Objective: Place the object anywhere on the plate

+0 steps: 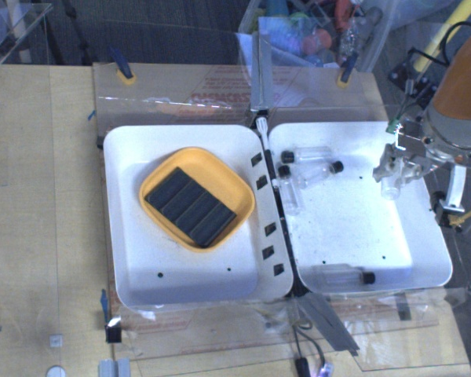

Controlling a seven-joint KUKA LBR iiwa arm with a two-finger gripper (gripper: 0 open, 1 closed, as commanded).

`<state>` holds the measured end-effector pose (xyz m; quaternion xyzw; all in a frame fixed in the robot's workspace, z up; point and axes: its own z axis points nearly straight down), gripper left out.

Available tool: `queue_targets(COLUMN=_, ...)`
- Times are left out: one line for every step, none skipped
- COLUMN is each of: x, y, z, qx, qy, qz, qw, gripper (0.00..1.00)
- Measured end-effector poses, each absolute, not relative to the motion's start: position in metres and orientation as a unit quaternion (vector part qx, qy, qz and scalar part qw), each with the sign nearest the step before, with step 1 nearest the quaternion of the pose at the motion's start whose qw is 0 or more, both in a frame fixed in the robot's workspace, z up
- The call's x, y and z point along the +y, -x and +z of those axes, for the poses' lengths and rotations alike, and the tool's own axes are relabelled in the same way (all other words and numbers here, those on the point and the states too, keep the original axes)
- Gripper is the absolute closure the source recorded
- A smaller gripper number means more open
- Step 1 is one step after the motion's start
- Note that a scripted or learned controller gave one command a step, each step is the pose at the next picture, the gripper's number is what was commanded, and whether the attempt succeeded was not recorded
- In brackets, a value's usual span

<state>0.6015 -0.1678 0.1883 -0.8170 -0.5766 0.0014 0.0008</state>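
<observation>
Hovering over the right bin (424, 267), near its far right side: the tool (396, 173), hung from the grey arm with the orange band. Cannot tell whether spread or pressed together, being pale and blurred against the white floor. Lying flat on the yellow plate (161, 173) in the left bin (133, 283): a dark ribbed block (192, 205), well apart from the tool. Scattered in the right bin: a clear capped tube (310, 158) near the divider and another tube (345, 274) by the near wall. Standing beyond the bins on the counter (31, 210): a clear box of coloured bits (322, 6).
</observation>
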Motion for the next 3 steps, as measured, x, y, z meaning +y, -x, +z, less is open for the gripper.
queue_targets(x=-0.146, y=-0.639, z=0.2, qx=-0.67, qy=0.742, qz=-0.0003, qw=-0.001, gripper=1.0)
queue_targets(x=-0.116, y=-0.667, z=0.198, qx=-0.716, qy=0.698, qz=-0.0005, qw=-0.002, gripper=1.0)
queue_targets(x=-0.073, y=-0.667, z=0.197, qx=-0.789, qy=0.614, qz=0.0, qw=0.001, gripper=1.0)
